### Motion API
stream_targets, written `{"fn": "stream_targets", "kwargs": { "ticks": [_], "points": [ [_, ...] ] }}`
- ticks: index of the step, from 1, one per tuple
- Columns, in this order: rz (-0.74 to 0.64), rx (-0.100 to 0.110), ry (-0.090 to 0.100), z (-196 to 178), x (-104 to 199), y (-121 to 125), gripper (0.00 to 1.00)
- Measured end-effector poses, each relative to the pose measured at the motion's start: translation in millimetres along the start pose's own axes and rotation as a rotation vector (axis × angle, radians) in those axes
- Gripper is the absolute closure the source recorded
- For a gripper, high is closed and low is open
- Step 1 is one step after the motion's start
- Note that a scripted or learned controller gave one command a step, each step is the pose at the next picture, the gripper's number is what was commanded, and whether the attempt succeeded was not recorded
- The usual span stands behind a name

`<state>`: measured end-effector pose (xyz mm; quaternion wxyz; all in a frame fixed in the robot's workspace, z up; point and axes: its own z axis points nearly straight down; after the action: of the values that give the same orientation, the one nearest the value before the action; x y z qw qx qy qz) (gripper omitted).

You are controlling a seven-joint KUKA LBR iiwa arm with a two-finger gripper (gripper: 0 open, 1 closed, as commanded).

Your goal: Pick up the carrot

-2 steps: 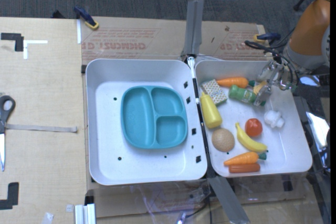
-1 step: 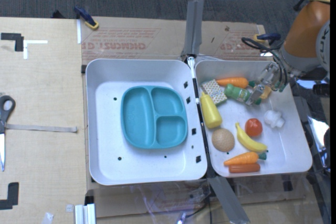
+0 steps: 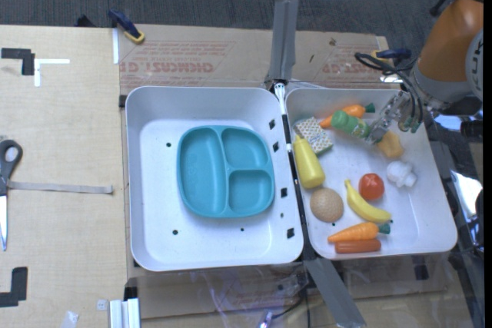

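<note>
The arm reaches in from the right, and its end effector [image 3: 387, 121] hovers low at the back of the right-hand shallow white bin [image 3: 442, 188]. Whether it's open or closed, I cannot tell from here.

There are two carrot-like candidates. A small orange carrot with a green top [image 3: 344, 116] lies at the back of that bin, just beside a green vegetable piece [image 3: 352, 126], and the end effector is close to that pair. Another orange carrot [image 3: 354, 233] sits at the front edge, touching a reddish sausage-shaped piece [image 3: 357, 246], well apart from the arm.

Nothing looks lifted, so the pick itself seems still to be done. In the left bin rests a turquoise divided plastic plate [image 3: 226, 171], untouched.
</note>
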<state>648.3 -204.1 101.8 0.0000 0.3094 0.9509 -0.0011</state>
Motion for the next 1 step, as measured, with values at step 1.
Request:
{"fn": "stream_targets", "kwargs": {
  "ticks": [1],
  "points": [
    [0.357, -0.003, -0.004, -136.8, 22.9, 22.0, 1.0]
  ]
}}
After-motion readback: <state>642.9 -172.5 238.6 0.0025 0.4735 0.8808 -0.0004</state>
